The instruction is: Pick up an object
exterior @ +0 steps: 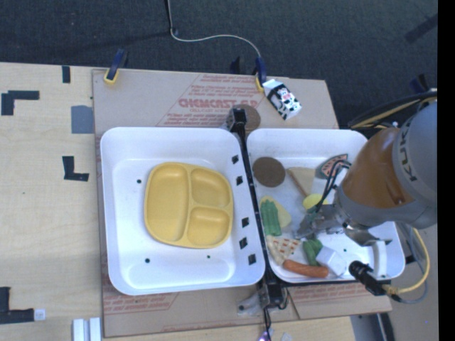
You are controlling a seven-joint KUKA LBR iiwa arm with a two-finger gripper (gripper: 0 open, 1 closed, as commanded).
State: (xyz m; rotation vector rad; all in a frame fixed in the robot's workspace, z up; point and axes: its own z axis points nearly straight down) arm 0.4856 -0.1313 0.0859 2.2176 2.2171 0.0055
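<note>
Glossy white plastic bins (121, 190), a smooth matt yellow plastic tray (188, 204), on brown cardboard (178, 98).

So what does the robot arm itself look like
The arm is bulky and rounded, with a grey shell and a broad orange band below it toward the wrist. Dark lettering runs along the grey part near the frame edge. Its gripper is a dark metal assembly. A yellow cable loops beside the arm, near the right bin.

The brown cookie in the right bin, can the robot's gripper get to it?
Probably yes. The brown cookie lies flat with nothing on top of it, and the gripper hovers in the same bin, close by.
</note>
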